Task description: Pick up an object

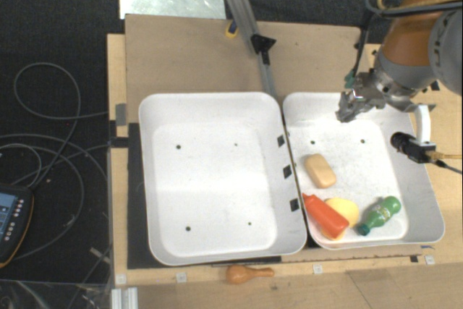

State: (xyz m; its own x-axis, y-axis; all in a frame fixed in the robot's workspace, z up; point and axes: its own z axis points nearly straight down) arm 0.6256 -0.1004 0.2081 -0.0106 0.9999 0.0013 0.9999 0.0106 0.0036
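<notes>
The nearest candidate for picking is the tan, rounded oblong block (320,171), like a small bread roll or bar of soap, lying on the floor of the right-hand white bin (376,148). From the gripper (350,111) it lies toward the camera and a little to the left in the view, near but clearly apart, with bare bin floor between them. Its long axis runs on a diagonal, from upper left to lower right in the picture, so a grasp would likely have to close across the short width.

Farther out from the tool in the same direction, against the near wall of that bin, sit an orange-red carrot-shaped toy (325,216), a yellow rounded piece (346,209) touching it, and a green bottle-shaped toy (379,214) just beside those.

The gripper hangs over the far part of the right bin, nothing visible between its tips; whether they stand apart or together I cannot tell at this size.

Beyond the bins, an orange pear-shaped object (247,273) lies on the bench edge, well away.
</notes>
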